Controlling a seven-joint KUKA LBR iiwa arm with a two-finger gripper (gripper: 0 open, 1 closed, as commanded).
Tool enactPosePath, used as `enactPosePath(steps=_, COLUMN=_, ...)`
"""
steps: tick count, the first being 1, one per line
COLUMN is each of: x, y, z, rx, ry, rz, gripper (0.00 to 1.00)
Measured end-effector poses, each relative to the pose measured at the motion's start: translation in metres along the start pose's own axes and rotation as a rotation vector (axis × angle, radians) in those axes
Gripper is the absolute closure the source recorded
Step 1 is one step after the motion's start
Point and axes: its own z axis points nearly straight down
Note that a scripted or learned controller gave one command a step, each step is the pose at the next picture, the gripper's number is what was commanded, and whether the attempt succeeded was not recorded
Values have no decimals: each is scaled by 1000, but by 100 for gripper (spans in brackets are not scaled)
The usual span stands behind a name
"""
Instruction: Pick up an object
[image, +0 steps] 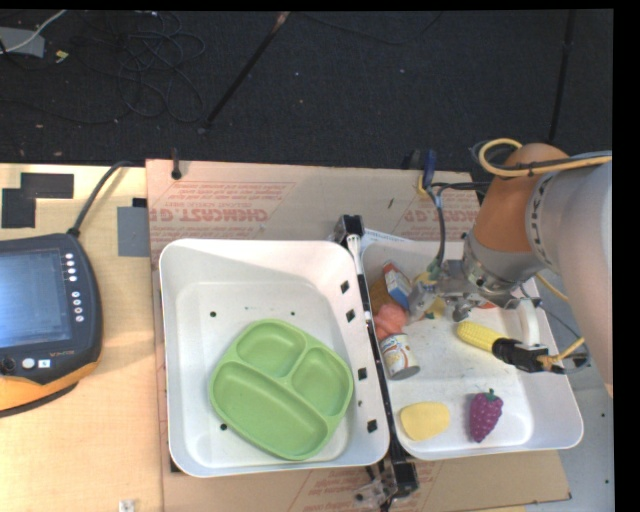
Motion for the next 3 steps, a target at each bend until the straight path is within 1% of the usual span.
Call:
enactPosePath(steps=1, x=45, y=26, z=9, rx=-32, ry=-16, rz=10, gripper=0)
enactPosePath(steps=2, x=-32, y=23, z=8, rx=-32, ry=-18, rz=17, gripper=0)
enactPosePath(steps=3, x=14, y=-19, z=7, rx=-39, ry=-31, rz=17, gripper=0)
